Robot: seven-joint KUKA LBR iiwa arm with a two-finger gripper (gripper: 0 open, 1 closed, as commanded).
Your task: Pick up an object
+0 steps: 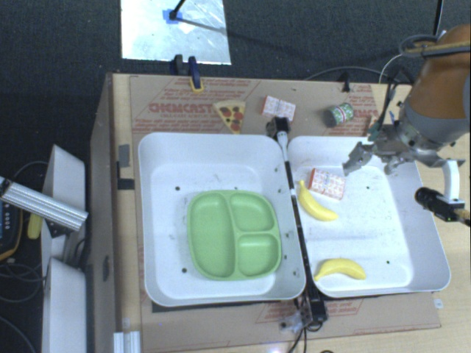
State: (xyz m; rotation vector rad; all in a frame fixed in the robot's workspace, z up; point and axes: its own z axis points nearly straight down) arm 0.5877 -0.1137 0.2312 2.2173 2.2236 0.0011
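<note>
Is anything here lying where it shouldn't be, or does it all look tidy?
Three small things lie outside the bins on the cardboard behind them: a toy pizza slice, a small patterned packet and a green can on its side. Inside the right bin, two bananas and a small box look ordinary.

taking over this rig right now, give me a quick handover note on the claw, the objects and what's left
Claw: above the right bin's far side, nothing seen between its fingers; open or shut is unclear.
Right bin: patterned box near the far left, one banana just below it by the divider, second banana near the front.
Left bin: green divided plate.
Behind the bins: pizza slice, small packet, can.
Done: nothing lifted.
Left: grasp and raise one object; the box looks nearest the claw.
</note>
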